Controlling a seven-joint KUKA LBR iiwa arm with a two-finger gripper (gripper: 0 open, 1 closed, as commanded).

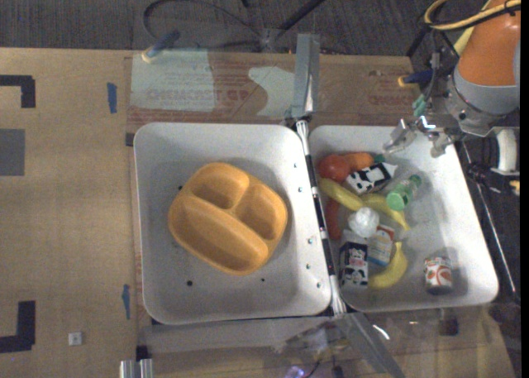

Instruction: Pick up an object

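Camera view: a slanted look down on the bench [66, 203], brown and flat, with two shallow white bins side by side.
Left bin [157, 285]: white with rounded corners, holding one item.
Right bin [475, 240]: white, just beside the left bin along a shared middle edge, crowded with small items toward its left half.
Arm [494, 54]: grey with an orange band, entering from the right and hanging over the right bin's far right corner.
Orange tray [229, 216]: a three-compartment plate lying flat near the middle of the left bin, well apart from the gripper.
Gripper [417, 130]: over the far edge of the right bin, above the objects and touching none; its two metal fingers [395, 138] stand spread apart with nothing between them.
Bananas [395, 267]: one yellow piece curves along the near side of the right bin, another [347, 195] lies slanted just below the red-orange item.
Red-orange item [340, 163]: at the far left of the right bin.
Cow-print cartons: one [369, 177] beside the red-orange item, one [354, 263] upright near the bin's front left.
Green bottle [403, 192]: lying tilted near the bin's middle.
Small orange-and-white can [437, 274]: alone at the near right.
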